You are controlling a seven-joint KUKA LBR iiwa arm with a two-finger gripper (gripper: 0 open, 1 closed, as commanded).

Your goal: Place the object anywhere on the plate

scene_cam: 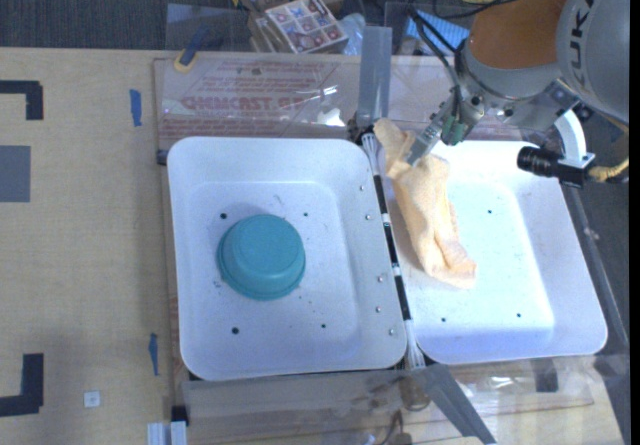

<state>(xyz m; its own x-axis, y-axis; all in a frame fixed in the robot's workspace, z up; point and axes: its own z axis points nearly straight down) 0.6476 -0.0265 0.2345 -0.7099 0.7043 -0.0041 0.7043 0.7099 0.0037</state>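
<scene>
A teal round plate (261, 255) lies in the middle of the left bin (200, 173). A yellow cloth (437, 228) stretches along the left side of the right bin (530, 253), from the top corner by the divider down toward the middle. My gripper (424, 146) reaches in from the upper right and its thin fingers are pinched together on the cloth's upper part, which bunches up around the tips. The cloth's lower end rests on the bin floor. The plate sits well to the left of the gripper, across the divider.
A metal divider strip (390, 253) with screws runs between the two bins. A clear plastic sheet (260, 98) lies behind the left bin. A black cable and connector (545, 163) hang by the wrist over the right bin. Boxes and cables lie beyond the bench.
</scene>
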